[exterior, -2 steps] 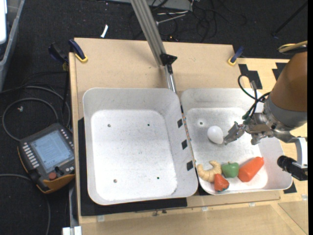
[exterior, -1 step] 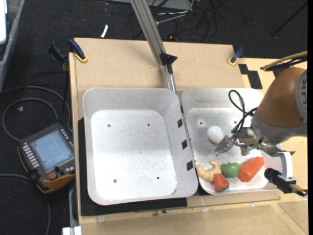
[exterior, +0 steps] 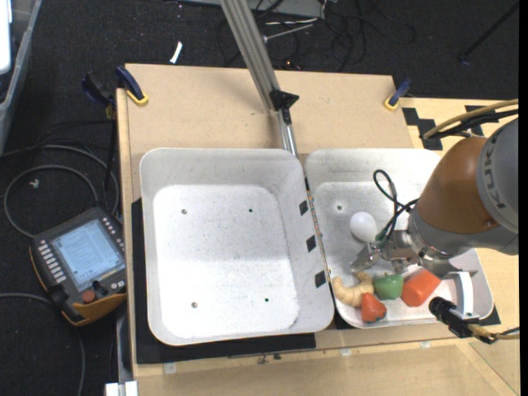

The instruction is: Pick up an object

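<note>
Gripper [exterior: 381,258] hangs low in the right bin [exterior: 330,172], finger state impossible to tell; white ball [exterior: 362,224] just above it, green object [exterior: 389,285] just below.

Even overhead light, slightly soft

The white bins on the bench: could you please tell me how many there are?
2. The left bin sits on the bench's left half; the right bin adjoins it and holds small objects, with the arm over it.
</note>
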### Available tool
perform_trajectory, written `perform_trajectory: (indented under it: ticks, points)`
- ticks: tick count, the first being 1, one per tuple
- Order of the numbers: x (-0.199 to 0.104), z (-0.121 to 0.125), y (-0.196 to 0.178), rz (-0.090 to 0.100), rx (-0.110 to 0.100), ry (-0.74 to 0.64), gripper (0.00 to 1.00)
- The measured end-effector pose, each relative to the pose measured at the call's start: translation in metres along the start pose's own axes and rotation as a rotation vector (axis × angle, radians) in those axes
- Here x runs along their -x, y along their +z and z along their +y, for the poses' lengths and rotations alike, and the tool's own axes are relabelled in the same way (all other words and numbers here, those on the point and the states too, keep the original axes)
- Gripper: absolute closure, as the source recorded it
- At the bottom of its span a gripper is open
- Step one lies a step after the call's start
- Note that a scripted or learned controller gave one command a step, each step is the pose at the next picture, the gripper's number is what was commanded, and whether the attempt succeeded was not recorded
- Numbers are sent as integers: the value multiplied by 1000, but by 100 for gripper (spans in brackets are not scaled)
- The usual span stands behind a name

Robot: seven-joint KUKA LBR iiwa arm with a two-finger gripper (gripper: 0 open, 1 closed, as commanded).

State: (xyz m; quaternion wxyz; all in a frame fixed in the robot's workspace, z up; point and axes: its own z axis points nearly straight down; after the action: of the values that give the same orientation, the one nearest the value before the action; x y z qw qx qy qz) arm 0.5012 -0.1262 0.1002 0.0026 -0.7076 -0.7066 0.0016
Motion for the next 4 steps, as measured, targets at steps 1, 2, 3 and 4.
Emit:
perform_trajectory:
  ticks: [1, 2, 3, 4]
  points:
    - [0, 2, -13, -1, 6, 0, 100]
    - [-1, 5, -76, -3, 12, -5, 100]
    - [-1, 6, -104, -3, 10, -4, 100]
    - [-50, 6, -118, 0, 8, -10, 100]
